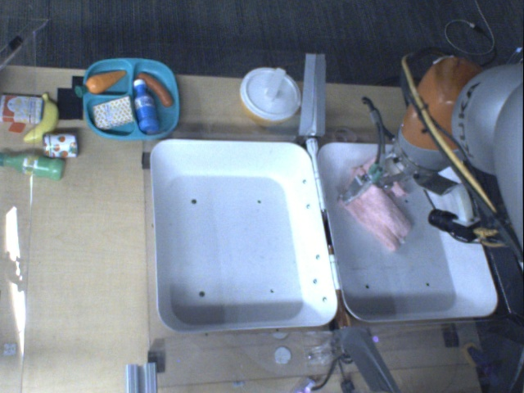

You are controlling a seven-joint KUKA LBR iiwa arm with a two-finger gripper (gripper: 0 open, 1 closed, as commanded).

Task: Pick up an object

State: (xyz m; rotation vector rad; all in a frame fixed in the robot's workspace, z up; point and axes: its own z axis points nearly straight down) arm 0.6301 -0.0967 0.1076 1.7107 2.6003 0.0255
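Observation:
A pink, soft-looking block [381,218] lies tilted in the upper left part of the right white bin [409,297]. My gripper [370,182] hangs at the block's upper end, touching or just above it, with the grey arm and its orange band [438,84] reaching in from the right. The wrist hides the contact, so I cannot tell whether the block is held. The block still appears to rest on the bin floor.
The left white bin [229,236] sits beside it. Behind the bins stand a blue divided tray of toy food [131,97] and a white lidded cup [270,95]. A banana [45,117], a small can [60,145] and a green bottle [33,166] lie far left.

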